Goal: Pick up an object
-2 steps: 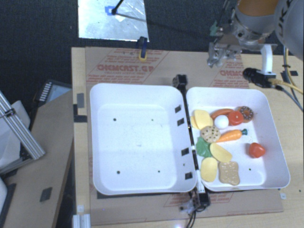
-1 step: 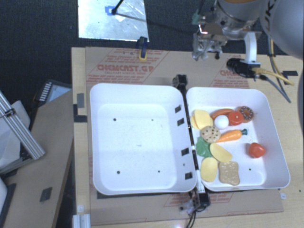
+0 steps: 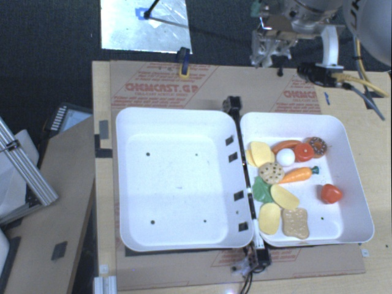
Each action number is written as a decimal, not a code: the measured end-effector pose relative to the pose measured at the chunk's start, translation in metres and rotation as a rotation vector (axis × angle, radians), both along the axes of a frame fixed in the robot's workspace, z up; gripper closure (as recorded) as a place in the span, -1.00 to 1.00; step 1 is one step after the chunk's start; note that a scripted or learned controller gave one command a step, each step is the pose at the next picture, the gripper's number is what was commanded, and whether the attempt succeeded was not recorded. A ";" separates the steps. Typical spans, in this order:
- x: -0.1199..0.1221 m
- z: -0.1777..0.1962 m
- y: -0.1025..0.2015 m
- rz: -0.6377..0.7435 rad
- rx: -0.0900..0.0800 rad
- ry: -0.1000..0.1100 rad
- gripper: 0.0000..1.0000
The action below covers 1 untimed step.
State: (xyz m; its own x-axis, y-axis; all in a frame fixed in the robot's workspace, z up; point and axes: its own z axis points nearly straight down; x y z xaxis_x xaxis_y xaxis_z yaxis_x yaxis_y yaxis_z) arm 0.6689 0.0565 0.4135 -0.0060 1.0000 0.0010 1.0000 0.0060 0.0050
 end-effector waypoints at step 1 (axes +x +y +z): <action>0.000 0.021 0.000 0.000 -0.001 0.001 1.00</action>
State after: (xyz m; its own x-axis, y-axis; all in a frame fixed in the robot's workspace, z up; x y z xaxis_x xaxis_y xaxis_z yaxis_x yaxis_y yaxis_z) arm 0.6687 0.0561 0.4343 -0.0060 1.0000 0.0002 1.0000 0.0060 0.0037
